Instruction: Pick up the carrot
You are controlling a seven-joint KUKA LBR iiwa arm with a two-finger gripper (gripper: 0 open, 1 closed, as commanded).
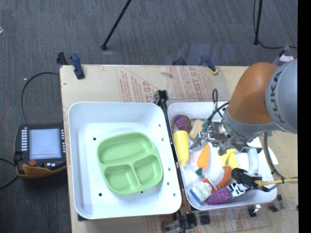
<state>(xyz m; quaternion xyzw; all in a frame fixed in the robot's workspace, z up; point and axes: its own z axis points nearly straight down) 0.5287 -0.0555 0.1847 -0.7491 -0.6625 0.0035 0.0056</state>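
Carrot (203, 157) lain just below-left of gripper (210, 137), long axis near vertical, green end down. Jaw state indeterminable.

We see a dark grey carpeted floor (160, 23) around a cardboard-topped bench (136, 81). Blue clamps (77, 65) grip its far edge. Black tripod legs (121, 18) stand on the carpet, and a handheld control pendant (43, 149) lies left of the bench.
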